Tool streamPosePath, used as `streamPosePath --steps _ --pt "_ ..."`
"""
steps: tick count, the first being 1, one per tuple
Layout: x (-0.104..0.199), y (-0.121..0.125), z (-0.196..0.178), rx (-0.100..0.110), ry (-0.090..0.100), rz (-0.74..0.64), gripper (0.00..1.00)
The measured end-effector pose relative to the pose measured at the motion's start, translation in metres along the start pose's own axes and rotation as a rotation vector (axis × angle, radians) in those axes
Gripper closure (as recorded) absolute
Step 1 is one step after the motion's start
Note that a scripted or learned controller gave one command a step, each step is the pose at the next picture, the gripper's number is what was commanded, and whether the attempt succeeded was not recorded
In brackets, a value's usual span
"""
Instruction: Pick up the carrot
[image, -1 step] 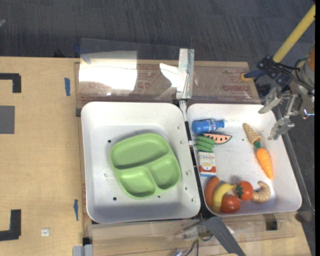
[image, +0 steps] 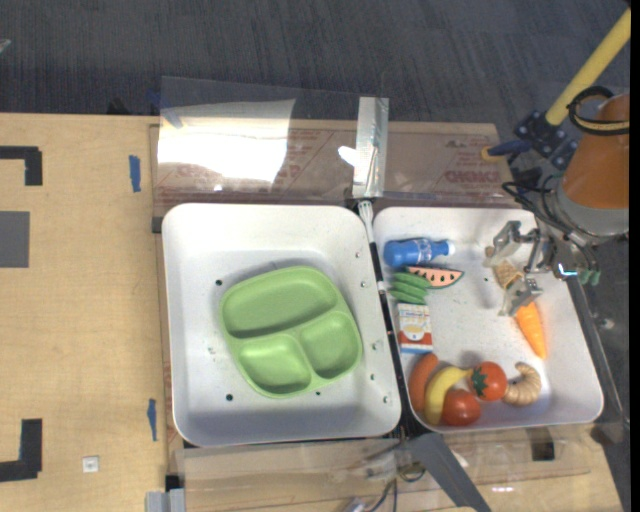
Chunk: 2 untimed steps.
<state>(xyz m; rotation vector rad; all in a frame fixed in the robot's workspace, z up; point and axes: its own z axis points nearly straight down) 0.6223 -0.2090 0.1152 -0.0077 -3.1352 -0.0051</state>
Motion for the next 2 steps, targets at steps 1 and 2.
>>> streamPosePath --steps 1,2 --pt "0.030 -0.014 0.027 0.004 -0.016 0.077 0.00" --pt "0.026 -0.013 0.012 0.008 -0.029 0.074 1.00"
